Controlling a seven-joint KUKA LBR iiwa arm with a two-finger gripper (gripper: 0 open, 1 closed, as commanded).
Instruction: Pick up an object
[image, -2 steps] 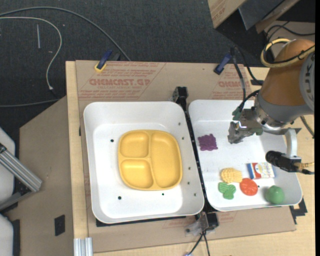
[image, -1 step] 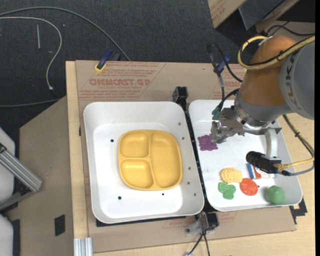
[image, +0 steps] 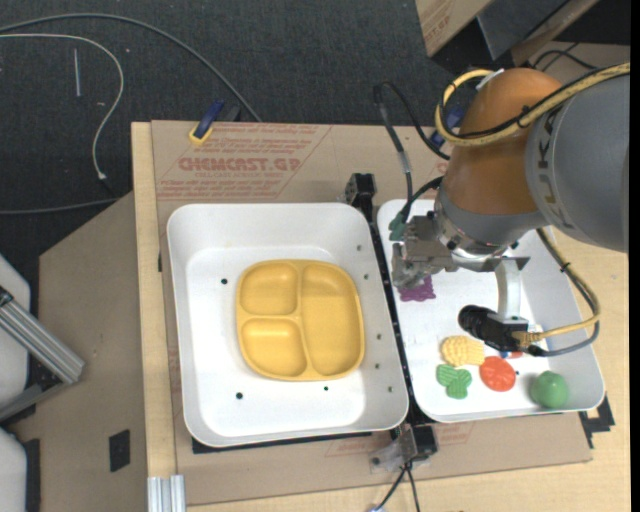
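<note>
Claw (image: 412, 268) is set low over small purple plastic toy (image: 419, 290) near left edge of right white bin (image: 570, 300), presumably for a grab; finger state can't be told.

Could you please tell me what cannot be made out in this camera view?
- Purple object: partly covered by the gripper; shape unclear.
- Right bin: far part hidden behind the arm.
- Arm: cut off by the right edge.
</note>
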